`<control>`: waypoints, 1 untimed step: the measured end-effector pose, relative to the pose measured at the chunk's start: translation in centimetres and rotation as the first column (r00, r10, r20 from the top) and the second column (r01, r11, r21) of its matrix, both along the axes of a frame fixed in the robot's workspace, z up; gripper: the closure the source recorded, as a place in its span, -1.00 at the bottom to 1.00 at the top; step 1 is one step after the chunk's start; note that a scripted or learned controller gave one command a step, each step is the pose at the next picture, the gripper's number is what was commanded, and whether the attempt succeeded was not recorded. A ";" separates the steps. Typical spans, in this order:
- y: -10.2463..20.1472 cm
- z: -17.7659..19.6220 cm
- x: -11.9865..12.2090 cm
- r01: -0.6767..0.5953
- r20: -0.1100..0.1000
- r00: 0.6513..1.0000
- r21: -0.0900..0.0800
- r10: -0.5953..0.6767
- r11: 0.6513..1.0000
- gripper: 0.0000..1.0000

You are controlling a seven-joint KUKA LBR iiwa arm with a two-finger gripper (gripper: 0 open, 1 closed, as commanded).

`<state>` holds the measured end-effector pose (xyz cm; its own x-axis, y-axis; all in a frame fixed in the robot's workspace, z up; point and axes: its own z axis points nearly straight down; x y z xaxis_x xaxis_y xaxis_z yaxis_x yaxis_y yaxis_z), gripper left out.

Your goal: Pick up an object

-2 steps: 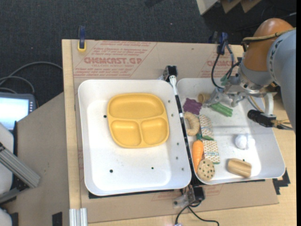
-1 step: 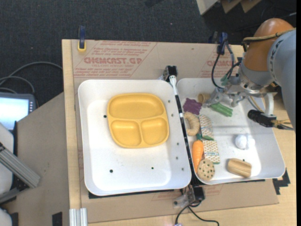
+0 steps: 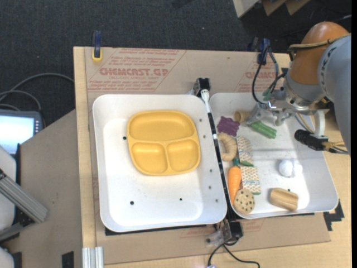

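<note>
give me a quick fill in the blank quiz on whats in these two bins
1. The yellow divided plate lies in the ____ bin.
2. The plate has ____ compartments.
3. The carrot lies in the ____ bin.
4. The object lying right under the gripper is coloured ____.

Missing words: left; three; right; green

A yellow divided plate lies in the left bin. The gripper hangs over the right bin, just above a green piece; a carrot and cookie lie nearby.
</note>
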<state>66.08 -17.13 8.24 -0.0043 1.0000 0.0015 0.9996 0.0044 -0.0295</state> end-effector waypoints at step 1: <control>1.4 0.2 -1.0 0.004 0.025 1.000 -0.001 -0.004 1.000 -1.00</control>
<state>65.13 -15.72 8.47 0.0001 1.0000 0.0008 1.0000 -0.0001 -0.0044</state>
